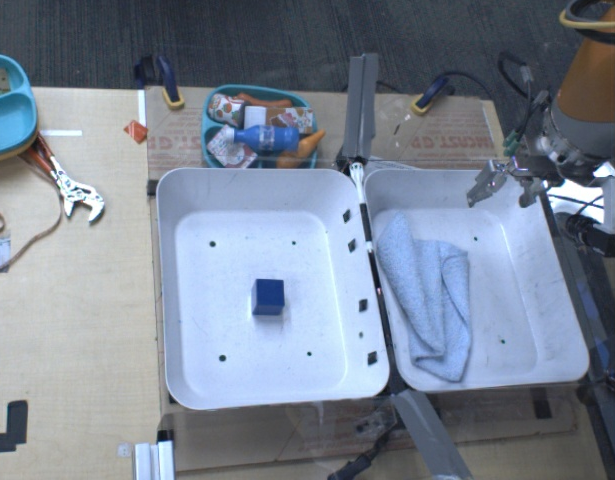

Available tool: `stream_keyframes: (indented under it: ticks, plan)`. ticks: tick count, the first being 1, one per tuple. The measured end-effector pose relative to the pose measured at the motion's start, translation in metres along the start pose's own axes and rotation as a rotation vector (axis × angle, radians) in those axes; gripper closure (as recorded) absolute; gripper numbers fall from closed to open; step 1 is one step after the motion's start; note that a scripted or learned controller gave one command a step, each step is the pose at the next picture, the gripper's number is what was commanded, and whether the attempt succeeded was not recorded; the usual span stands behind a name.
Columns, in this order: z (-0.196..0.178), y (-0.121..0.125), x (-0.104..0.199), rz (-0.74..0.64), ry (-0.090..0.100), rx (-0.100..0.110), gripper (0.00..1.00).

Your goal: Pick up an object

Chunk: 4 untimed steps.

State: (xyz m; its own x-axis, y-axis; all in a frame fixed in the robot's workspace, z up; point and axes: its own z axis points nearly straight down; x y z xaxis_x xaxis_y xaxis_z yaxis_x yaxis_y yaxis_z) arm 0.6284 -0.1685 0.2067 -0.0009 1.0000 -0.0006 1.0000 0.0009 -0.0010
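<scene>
The gripper (507, 181) hangs over the far right corner of the right bin (547, 298), fingers spread and holding nothing. A crumpled blue towel (427, 303) lies just below and left of it. A blue block (269, 297) sits well off to its left, in the left bin (187, 298).

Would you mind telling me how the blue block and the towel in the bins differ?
The blue block is dark blue, small, rigid and cube-like; the towel is pale blue, much larger, soft and crumpled. The block lies in the left bin, the towel in the right bin. Both lie apart from the gripper, which hangs over the right bin's far edge.
</scene>
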Motion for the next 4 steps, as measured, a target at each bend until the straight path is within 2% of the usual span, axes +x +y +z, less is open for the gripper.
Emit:
stream_keyframes:
  ticks: [1,2,3,4]
  plan:
    - [0.114,-0.053,-0.029,0.066,0.000,-0.001,0.00]
    - [0.070,-0.091,-0.030,0.330,0.001,0.001,0.00]
    - [-0.039,-0.102,-0.017,0.480,-0.001,0.000,0.00]
    - [-0.054,-0.111,-0.038,0.734,-0.001,0.001,0.00]
